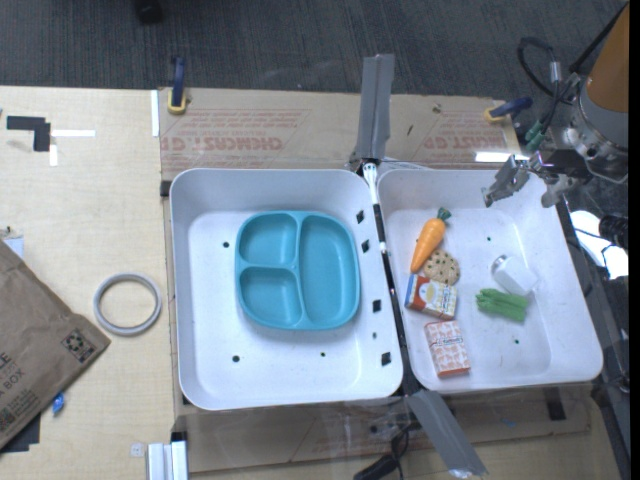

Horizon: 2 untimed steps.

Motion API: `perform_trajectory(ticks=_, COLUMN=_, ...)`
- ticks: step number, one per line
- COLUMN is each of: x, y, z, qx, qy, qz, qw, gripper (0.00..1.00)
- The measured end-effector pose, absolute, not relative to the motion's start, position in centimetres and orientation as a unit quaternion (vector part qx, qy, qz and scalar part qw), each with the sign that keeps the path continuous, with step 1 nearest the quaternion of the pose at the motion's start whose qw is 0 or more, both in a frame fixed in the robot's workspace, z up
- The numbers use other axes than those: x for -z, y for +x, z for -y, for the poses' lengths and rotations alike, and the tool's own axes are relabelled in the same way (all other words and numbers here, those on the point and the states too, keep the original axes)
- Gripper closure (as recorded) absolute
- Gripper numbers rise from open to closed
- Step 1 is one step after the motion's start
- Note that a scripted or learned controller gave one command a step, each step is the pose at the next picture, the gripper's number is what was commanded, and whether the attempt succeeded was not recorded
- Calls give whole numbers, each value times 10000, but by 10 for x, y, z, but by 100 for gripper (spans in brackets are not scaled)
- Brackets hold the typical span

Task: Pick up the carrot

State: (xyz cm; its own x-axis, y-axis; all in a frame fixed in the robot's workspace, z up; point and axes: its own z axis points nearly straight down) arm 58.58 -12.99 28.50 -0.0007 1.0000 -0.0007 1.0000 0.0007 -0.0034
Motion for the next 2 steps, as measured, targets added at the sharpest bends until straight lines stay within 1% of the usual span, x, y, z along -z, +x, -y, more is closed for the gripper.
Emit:
perform_trajectory(ticks=1, x=-207, y=614, z=93, qx=-14, qy=-7135, qz=7007, qw=7, gripper=0)
perform_trajectory(ticks=2, x=-93, y=655, z=101, qx=2, qy=-7367, qz=6762, qw=-13, gripper=0)
